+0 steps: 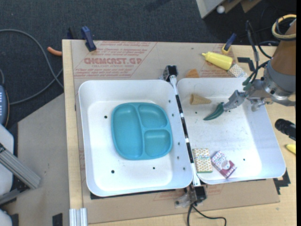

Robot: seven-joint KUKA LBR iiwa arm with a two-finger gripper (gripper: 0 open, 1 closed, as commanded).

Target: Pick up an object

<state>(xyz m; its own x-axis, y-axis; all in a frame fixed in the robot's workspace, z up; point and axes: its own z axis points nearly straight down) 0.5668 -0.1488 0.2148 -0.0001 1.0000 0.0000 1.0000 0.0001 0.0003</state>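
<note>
My gripper hangs over the right bin near its far edge, pinching one end of a green pepper; a cone lies just beyond; two packets sit near the front rim; open floor lies between.

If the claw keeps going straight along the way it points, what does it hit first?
The claw points leftward, down into the right bin. The green curved object lies right at its tip, so that comes first, though depth is unclear.
</note>
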